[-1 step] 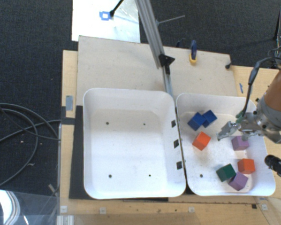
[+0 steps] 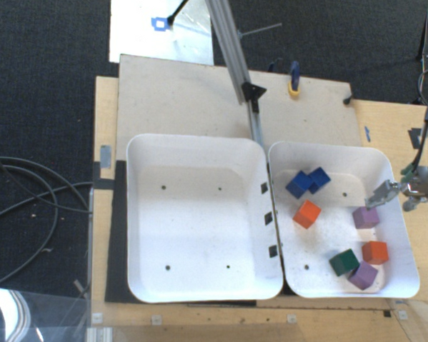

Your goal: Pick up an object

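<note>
Take the right bin as your reference; every candidate object lies inside it. Nearest the camera, at the bin's front right corner, you find a purple block touching a green block on its left, with a red block just behind the pair. Farther back along the right wall sits a second purple block. Toward the bin's left side lies an orange block, apart from the others, and behind it two blue blocks touch each other near the rear wall. The gripper reaches in over the right wall, just behind and above the second purple block; nothing is seen between its fingers, and whether they are spread or closed cannot be told at this size. Judge the step as approach: no object is lifted yet. The next move likely calls for lowering over that purple block, centring it, and avoiding the wall beside it.
</note>
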You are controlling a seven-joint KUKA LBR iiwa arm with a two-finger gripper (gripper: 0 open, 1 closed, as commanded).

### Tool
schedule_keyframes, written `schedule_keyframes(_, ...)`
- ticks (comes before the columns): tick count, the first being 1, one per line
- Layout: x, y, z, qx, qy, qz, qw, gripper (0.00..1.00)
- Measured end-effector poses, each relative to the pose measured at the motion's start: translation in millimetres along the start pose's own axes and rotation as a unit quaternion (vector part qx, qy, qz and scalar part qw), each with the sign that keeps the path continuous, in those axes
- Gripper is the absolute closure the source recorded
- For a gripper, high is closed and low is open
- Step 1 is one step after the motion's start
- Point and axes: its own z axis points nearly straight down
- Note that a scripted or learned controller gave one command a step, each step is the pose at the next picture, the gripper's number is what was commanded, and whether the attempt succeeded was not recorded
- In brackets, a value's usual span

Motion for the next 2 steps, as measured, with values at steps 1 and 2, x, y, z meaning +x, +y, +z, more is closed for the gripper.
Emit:
schedule_keyframes(1,82.7,25.5,51.8,0.004,0.004,-0.007,1.0000,0.00)
schedule_keyframes(2,112.2,71.8,176.6,0.004,0.003,-0.005,1.0000,0.00)
